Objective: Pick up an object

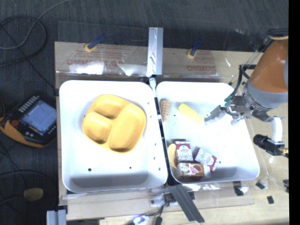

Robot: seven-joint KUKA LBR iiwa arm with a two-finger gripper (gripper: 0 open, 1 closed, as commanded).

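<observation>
Camera view, looking down on the table (262, 191) at a slant: two shallow white bins side by side, left bin (70, 172) and right bin (243, 158), split by a metal divider (155, 50). In the left bin, one big yellow lumpy shape (114, 122), three rounded lobes pressed together, sitting in the upper middle. Over in the right bin, a small yellow block (191, 112) near the top, tilted, just beside a ridged tan cone (165, 108) standing against the bin's left wall. Down in the near left corner, a huddle of small red-and-white cartons (192, 161) touching one another, with a pale yellow piece (172, 150) tucked against their left side. Grey arm (269, 78) with the orange band reaching in from the right, end effector (216, 114) low over the upper right part of the right bin, pointing left toward the yellow block and near its right end, apart from it. Nothing seen between the fingers; how far open, cannot tell from here. Off the table at left, an orange-and-black handheld pendant (33, 121) with a lit screen on the dark floor, cables trailing around it.
</observation>
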